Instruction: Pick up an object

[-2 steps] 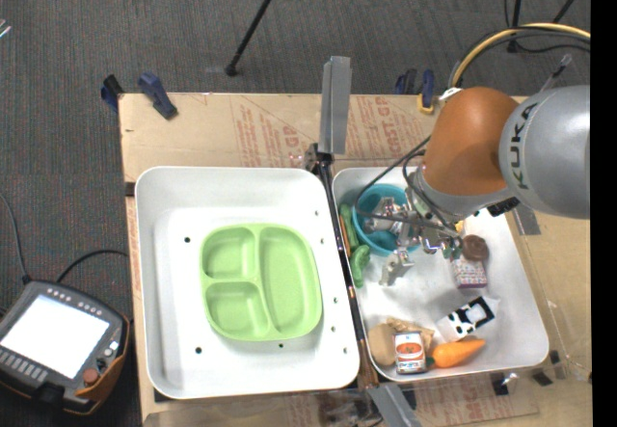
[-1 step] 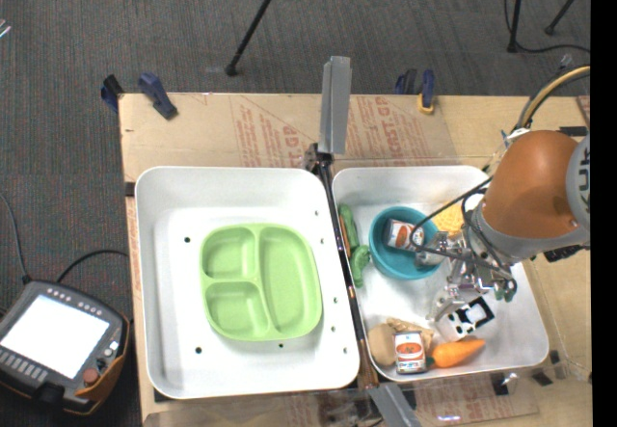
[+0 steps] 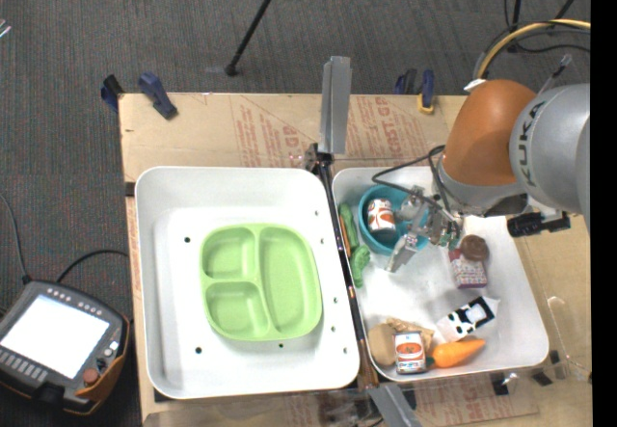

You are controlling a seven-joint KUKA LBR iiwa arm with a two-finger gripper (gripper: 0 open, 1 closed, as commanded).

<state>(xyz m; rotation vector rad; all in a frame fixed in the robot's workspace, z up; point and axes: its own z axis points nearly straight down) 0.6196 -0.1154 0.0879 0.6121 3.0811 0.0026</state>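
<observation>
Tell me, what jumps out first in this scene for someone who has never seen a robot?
The big grey arm with its orange band reaches in from the right, its pincer hanging over the right bin beside a teal bowl. In the left bin lies a bright green divided tray. Small toys, including an orange carrot, crowd the right bin's near edge.

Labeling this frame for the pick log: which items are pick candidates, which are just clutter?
Job:
gripper
blue bowl
green item
carton
cow-print toy
carrot
can

Lying about:
green tray
left bin
tablet
clamps
</observation>
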